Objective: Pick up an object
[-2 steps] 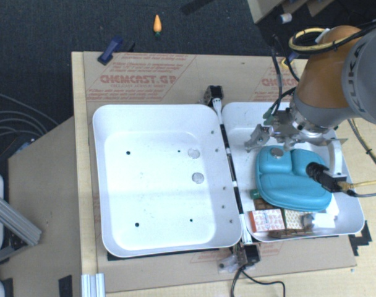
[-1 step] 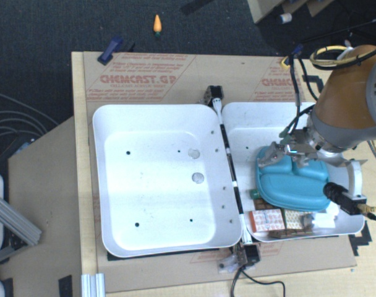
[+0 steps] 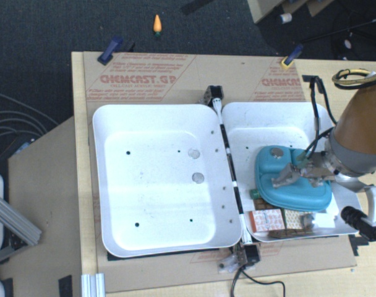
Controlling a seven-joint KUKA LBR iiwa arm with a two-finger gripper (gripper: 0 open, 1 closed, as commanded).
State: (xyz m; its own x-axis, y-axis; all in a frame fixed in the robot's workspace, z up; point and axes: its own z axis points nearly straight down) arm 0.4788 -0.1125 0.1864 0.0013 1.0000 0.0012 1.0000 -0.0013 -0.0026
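My tool (image 3: 286,177) sits on the teal container (image 3: 293,181) near the tabletop's right edge; grip unclear, lift apparently pending.

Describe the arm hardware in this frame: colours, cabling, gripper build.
The arm enters from the view's right: a rounded orange band above a grey wrist section. Black cables loop along it toward the wrist. The gripper is bare grey metal with slim linkage-style fingers. No readable markings.
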